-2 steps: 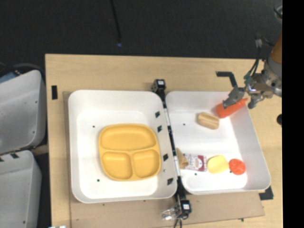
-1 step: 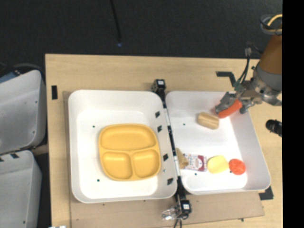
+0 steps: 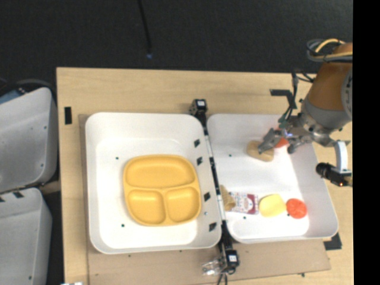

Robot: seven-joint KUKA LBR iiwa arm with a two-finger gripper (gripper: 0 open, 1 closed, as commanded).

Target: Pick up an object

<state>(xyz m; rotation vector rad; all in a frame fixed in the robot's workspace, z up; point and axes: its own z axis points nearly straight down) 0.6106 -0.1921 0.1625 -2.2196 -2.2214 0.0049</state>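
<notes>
**Gripper low over the right bin, tan object at its fingertips**

Seen from above at a slant: two shallow white bins side by side on a wooden bench (image 3: 136, 88). In the left bin (image 3: 101, 141), a yellow three-compartment tray (image 3: 161, 189), lying flat near the middle. In the right bin (image 3: 249, 218), four loose items. Toward the far side, a small tan object (image 3: 260, 151), resting on the bin floor. Along the near edge, in a row from left to right: a small printed packet (image 3: 239, 203) close to the dividing wall, a yellow rounded object (image 3: 272, 205) just beside it, then an orange-red ball (image 3: 296, 208) touching or nearly touching the yellow one.

Reaching in from the right, the arm (image 3: 328, 94), grey with an orange band, wrist tilted down toward the bin's far right corner. Gripper (image 3: 279, 139) spread, dark fingers (image 3: 268, 140) splayed outward and pointing left and down. Tan object just beside and slightly below-left of the fingertips, the nearest finger overlapping its upper right edge; contact impossible to confirm. Not visibly between the fingers. Near-edge row well apart from the gripper.
</notes>
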